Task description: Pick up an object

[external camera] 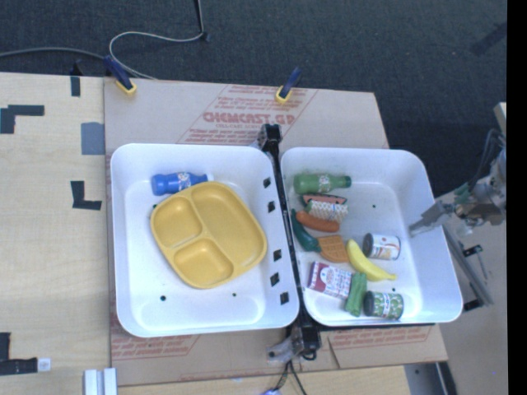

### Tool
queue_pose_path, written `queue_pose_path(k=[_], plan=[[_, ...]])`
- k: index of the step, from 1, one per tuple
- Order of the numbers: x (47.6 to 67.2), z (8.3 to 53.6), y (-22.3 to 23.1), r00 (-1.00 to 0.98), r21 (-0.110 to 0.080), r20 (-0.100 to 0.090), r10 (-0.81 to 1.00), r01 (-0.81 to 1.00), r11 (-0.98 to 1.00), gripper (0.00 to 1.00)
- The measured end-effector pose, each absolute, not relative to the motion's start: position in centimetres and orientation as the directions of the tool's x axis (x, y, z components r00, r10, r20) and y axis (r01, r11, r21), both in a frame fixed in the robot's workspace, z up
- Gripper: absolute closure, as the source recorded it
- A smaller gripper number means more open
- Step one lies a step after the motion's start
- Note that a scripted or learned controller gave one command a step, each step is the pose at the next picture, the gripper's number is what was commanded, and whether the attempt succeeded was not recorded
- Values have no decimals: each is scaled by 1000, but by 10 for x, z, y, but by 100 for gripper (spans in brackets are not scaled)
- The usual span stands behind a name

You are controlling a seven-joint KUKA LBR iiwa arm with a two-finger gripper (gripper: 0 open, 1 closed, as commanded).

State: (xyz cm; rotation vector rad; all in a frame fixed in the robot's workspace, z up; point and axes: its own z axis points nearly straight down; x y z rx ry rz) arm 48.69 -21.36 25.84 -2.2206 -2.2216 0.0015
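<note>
The right bin [412, 171] holds several toy foods: a green bottle [323, 183], a red-and-white box [328, 207], a sausage [316, 220], an orange cracker [332, 248], a yellow banana [367, 262], a small white can [382, 246], a red-and-white carton [329, 280], a green cucumber [356, 294] and a green-labelled can [384, 304]. In the left bin [132, 295] lie a yellow divided plate [209, 234] and a blue bottle [177, 182]. My gripper [434, 215] hangs over the right bin's right rim, beside the white can and apart from it, with nothing seen in it.
The bins sit side by side on a cardboard sheet [239, 118] held by yellow clamps [287, 89]. A black divider clip strip [280, 229] runs between them. The arm's parts [482, 204] crowd the right edge. A cable [156, 44] lies on the dark floor behind.
</note>
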Motion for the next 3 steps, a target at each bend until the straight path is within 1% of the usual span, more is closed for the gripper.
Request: queue_pose_path(k=[1,2,3], plan=[[496,99,-158,-1,-4,2,1000,1000,1,0],[496,108,-158,-1,-3,2,1000,1000,1,100],[485,225,-57,-3,0,1,1000,1000,3,100]])
